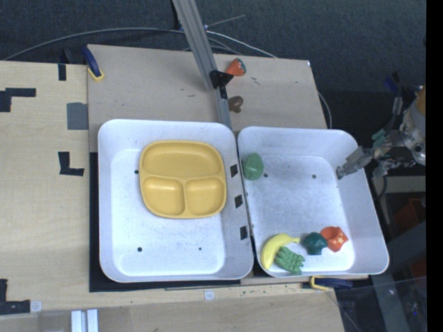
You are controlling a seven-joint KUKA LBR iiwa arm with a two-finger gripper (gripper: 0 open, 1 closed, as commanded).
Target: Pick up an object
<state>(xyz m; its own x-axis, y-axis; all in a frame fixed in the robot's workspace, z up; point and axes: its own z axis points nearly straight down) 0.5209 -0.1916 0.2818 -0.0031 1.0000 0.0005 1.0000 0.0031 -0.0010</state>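
The right bin (pixel 297 206) holds several small toys. A round green one (pixel 252 165) lies near its back left corner. Along the front wall lie a yellow banana (pixel 275 245), a bright green piece (pixel 289 259), a dark teal piece (pixel 314 242) and a red-orange piece (pixel 335 238). My gripper (pixel 348 165) hangs at the right bin's right rim, well away from every toy, with the arm behind it at the view's right edge. Nothing shows in its grasp.
The left bin (pixel 118 206) bears a yellow divided plate (pixel 183 178) in its back half. A grey pole (pixel 197 37) slants over the bench behind the bins, with a small orange item (pixel 237 66) beside it. A blue and yellow clamp (pixel 93 63) sits at the bench's back left.
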